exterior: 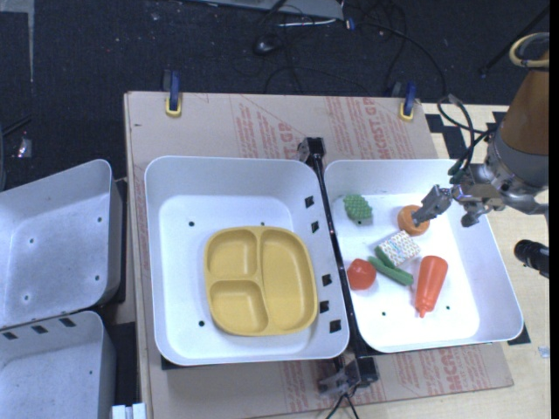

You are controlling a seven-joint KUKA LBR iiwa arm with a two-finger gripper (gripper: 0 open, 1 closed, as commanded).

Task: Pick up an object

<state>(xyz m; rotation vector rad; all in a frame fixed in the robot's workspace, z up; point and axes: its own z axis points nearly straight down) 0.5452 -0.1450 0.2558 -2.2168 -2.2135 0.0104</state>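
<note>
My hand [453, 206] hung over the right bin's [489, 321] far right corner, fingers spread apart and holding nothing. The orange piece [413, 220] lay just beside it, toward the bin's middle, almost under the nearer finger, so it was my closest pick.

Yellow divided plate [260, 280] in left bin [166, 234]

Bright, even overhead light; a sharp picture with some noise in the dark parts.
The two white bins [166, 234] come out near overexposed, with soft shadows along their inner walls and a faint one under the yellow plate [260, 279]. The dark floor [79, 51] looks grainy. The arm [528, 138] at the right edge is slightly blurred.
</note>
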